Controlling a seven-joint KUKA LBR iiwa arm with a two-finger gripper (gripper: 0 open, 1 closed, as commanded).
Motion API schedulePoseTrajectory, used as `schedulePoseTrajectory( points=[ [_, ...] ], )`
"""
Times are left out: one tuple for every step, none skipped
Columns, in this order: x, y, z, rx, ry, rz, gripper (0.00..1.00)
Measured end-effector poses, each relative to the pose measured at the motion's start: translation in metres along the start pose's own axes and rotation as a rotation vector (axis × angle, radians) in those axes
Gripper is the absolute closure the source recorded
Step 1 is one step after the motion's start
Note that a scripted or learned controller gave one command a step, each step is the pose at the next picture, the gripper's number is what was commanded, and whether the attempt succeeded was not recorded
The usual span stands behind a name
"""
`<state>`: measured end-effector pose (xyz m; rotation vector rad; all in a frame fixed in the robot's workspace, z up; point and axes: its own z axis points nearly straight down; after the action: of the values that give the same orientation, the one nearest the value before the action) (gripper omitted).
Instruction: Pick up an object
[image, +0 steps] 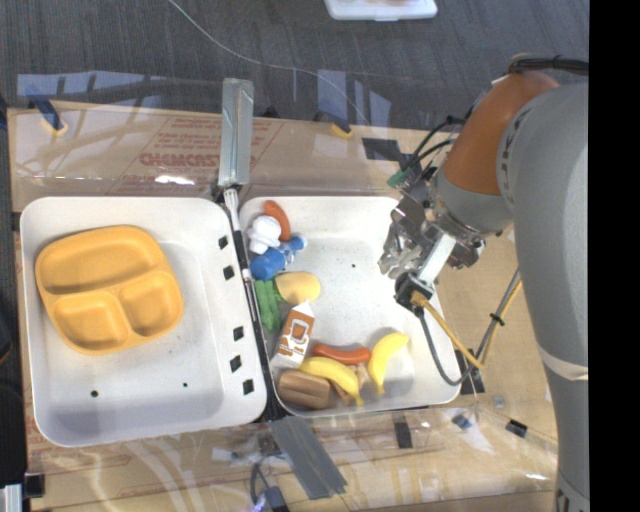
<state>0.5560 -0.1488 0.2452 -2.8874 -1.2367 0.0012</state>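
The right bin holds a pile of toy food along its left and front sides. A blue and white figure lies by a red piece; below them are a pale yellow potato shape and a green piece. Nearer the front lie an orange and white carton, a red sausage, two bananas and a brown bun. My gripper hangs over the bin's right part, above bare floor, apart from all the objects, with nothing seen in it.
The left bin carries a yellow divided tray. A metal bar stands at the back where the bins meet. A yellow cable trails from the wrist past the right bin's rim.
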Motion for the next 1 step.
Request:
schedulePoseTrajectory(
  points=[
    [-0.0029, 0.0061, -0.0377, 0.002, -0.001, 0.411, 1.0]
  ],
)
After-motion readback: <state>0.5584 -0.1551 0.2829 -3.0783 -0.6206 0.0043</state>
